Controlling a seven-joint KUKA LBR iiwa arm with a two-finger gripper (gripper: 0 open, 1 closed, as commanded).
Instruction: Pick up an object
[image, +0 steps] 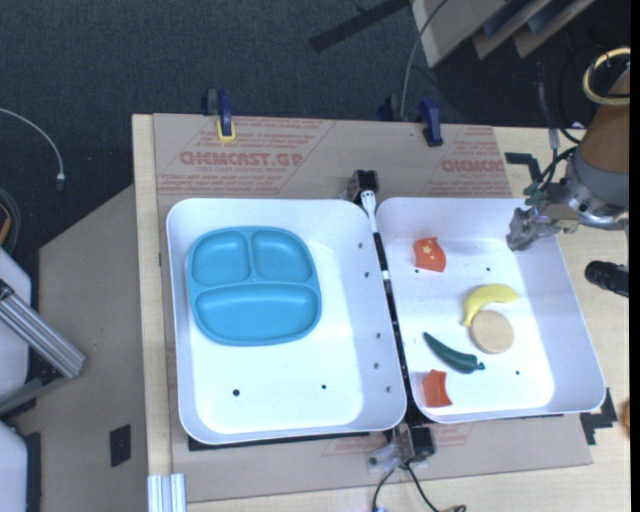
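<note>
The right bin (540, 300) holds several small items: a red-orange piece (430, 254) near its back, a yellow banana (489, 297), a tan round disc (492, 331) touching the banana, a dark green pepper (452, 353), and another red piece (436, 388) at the front. My gripper (523, 230) hangs over the bin's back right corner, well to the right of the red-orange piece. Nothing shows between its tips.
The left bin (340, 330) carries a blue divided plate (255, 284). Blue clamps (225, 112) hold the cardboard sheet at the back. A black hinge strip (382, 280) runs between the bins. The arm (605, 150) fills the upper right.
</note>
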